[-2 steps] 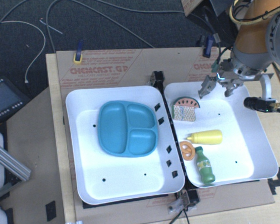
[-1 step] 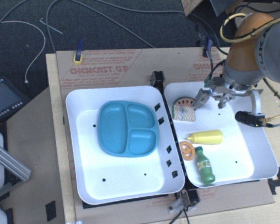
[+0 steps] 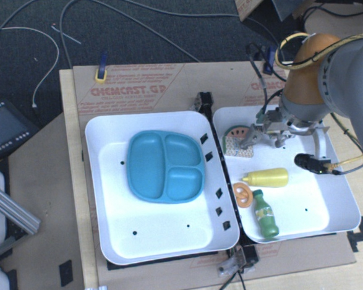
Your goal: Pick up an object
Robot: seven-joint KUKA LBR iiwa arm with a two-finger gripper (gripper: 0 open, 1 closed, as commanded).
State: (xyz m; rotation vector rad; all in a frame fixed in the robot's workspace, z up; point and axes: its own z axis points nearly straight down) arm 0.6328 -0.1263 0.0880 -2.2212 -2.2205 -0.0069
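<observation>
The grey arm (image 3: 347, 74) with its orange band reaches in from the right and hangs over the far part of the right bin (image 3: 325, 208). Its pincer (image 3: 259, 134) sits low near that bin's far left corner. Whether the pincer is released or clenched cannot be told from this angle, and nothing can be seen grasped in it.

The things to pick from all lie in the right bin. A small speckled square (image 3: 233, 147) lies just beside the pincer, on its left. A round green-rimmed piece (image 3: 235, 132) touches the square's far edge. Nearer the middle, a yellow bottle (image 3: 269, 178) lies on its side with its nozzle pointing left. An orange pretzel (image 3: 242, 194) lies just beside the nozzle, close to the bin's left wall. A green bottle (image 3: 266, 216) lies on its side next to the pretzel, its cap near the yellow bottle and its base near the front rim.

The left bin (image 3: 166, 229) holds a blue plate (image 3: 165, 166) with three compartments, lying flat in the far half. Both bins rest side by side on a cardboard-covered surface (image 3: 134, 95) with red print.
</observation>
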